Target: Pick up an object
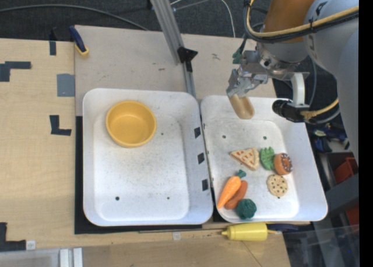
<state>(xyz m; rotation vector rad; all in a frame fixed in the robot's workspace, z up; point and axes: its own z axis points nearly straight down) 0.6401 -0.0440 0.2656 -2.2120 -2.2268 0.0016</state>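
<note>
My gripper point(239, 92) hangs over the far edge of the right bin point(303, 143), shut on a tan bread-like piece point(242, 108) that sticks out below its fingers. In that bin's near half lie a pizza wedge point(246, 157), a green leafy piece point(267, 158), a small burger point(283, 164), a cookie point(277, 186), an orange carrot point(230, 191) and a dark green broccoli point(246, 208). All of these sit well in front of the gripper.
The left bin point(145, 196) holds a yellow bowl point(131, 123) at its far left. A yellow bottle point(247, 232) lies on the bench just in front of the right bin. A slanted metal post point(169, 21) rises behind the bins.
</note>
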